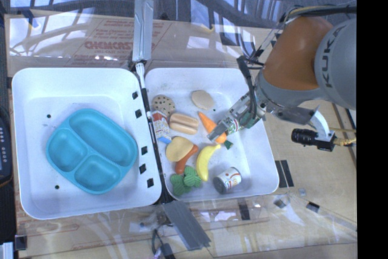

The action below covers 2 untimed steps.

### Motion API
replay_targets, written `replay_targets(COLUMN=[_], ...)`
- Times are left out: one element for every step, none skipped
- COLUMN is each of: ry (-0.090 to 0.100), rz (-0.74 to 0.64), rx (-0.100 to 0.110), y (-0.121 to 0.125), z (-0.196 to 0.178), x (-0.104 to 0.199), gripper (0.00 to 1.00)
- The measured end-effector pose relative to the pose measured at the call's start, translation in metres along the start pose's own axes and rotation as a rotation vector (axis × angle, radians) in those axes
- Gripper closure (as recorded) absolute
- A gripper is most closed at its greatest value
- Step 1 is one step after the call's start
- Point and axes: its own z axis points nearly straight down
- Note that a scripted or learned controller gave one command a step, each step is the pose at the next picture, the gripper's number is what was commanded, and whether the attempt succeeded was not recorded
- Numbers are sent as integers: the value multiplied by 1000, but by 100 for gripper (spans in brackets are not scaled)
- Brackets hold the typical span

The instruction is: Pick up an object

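Note:
The right bin (260,158) holds several toy foods: a cookie (162,104), a beige oval piece (202,99), a hot dog bun (183,124), an orange carrot (208,122), a banana (207,161), a green broccoli (187,179) and a small can (228,179) lying on its side. My gripper (225,129) is low in this bin, just right of the carrot and above the banana's upper end. A small orange and green piece (223,140) lies right under its tip. I see nothing clearly held.
A blue divided plate (91,148) lies in the left bin (27,106). A yellow piece (179,147) and a red-and-white tube (159,124) lie near the divider between the bins. The arm's orange band (291,57) hangs over the right bin's far right corner.

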Motion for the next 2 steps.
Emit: replay_targets(ry=[-5,-4], rz=[91,335], rx=[-7,-5], y=[21,29], z=[117,111], x=[-4,-28], gripper=[0,0])
